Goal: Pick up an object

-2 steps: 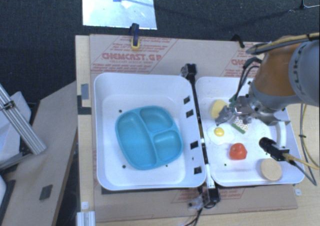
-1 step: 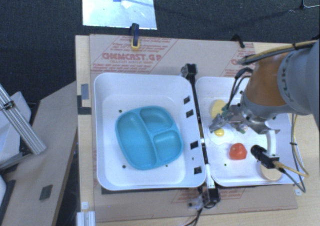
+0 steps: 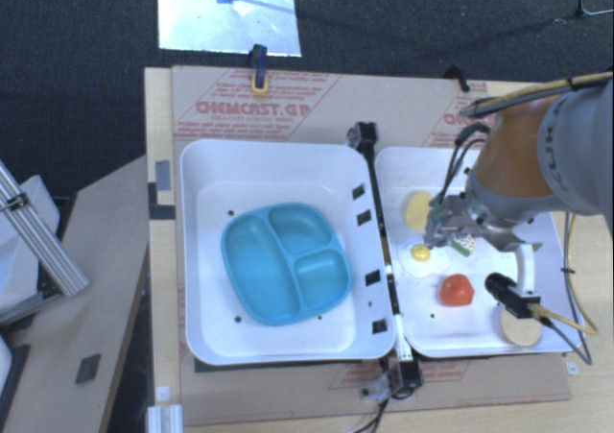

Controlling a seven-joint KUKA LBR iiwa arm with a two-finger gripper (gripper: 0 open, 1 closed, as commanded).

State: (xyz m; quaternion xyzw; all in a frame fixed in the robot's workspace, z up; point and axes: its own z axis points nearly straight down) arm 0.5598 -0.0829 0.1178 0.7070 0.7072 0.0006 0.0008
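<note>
My gripper [image 3: 438,232] hangs low over the left part of the right bin [image 3: 422,340], reaching in from the right. A pale yellow rounded piece [image 3: 416,208] lies just to its upper left. A small yellow blob on a white patch [image 3: 420,253] sits just below the gripper. A red tomato-like object [image 3: 457,290] rests nearer the front. A checkered green-and-white piece [image 3: 465,246] peeks out beside the gripper's right side. A tan disc [image 3: 521,329] lies at the bin's front right corner.
The left bin [image 3: 206,229] holds a blue divided plate [image 3: 285,263]. A black divider with clips [image 3: 376,229] runs between the bins. The grey and orange arm [image 3: 537,157] covers the back right of the right bin.
</note>
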